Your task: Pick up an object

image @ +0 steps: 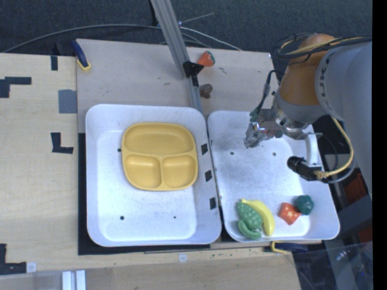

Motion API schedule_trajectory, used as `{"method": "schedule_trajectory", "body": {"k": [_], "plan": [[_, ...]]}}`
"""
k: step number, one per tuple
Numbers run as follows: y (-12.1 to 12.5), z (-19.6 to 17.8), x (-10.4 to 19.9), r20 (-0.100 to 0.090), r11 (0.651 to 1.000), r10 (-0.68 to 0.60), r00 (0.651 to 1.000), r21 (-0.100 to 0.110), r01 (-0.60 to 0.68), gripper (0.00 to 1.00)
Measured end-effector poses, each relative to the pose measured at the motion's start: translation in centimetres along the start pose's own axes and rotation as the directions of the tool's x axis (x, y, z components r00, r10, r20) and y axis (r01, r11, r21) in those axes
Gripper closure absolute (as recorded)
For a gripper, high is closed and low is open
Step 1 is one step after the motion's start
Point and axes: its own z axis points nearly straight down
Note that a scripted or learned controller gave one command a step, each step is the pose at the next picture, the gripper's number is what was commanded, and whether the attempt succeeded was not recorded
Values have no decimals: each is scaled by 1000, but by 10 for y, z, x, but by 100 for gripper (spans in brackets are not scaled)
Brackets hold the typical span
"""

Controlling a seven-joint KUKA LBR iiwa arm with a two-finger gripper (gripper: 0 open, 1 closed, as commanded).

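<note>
My gripper (253, 138) hangs over the back part of the right bin (242, 168), with nothing visible between its fingers. At the bin's front edge lie a yellow banana (263, 215), a green vegetable toy (248, 218), a red toy strawberry (288, 212) and a dark green round toy (303, 204). All of these are well in front of the gripper, apart from it.
The left bin (103, 180) holds a yellow three-compartment plate (159, 156). A grey metal pole (172, 29) rises behind the bins. A small red-orange thing (207, 58) and a brown thing (205, 90) lie on the bench behind the bins.
</note>
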Motion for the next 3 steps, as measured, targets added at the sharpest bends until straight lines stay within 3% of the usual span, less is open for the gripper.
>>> {"method": "schedule_trajectory", "body": {"k": [2, 3], "plan": [[6, -97, 6, 0, 1000, -1, 1000, -2, 1, 100], [8, -83, 61, -2, 1000, -6, 1000, 5, 6, 100]]}}
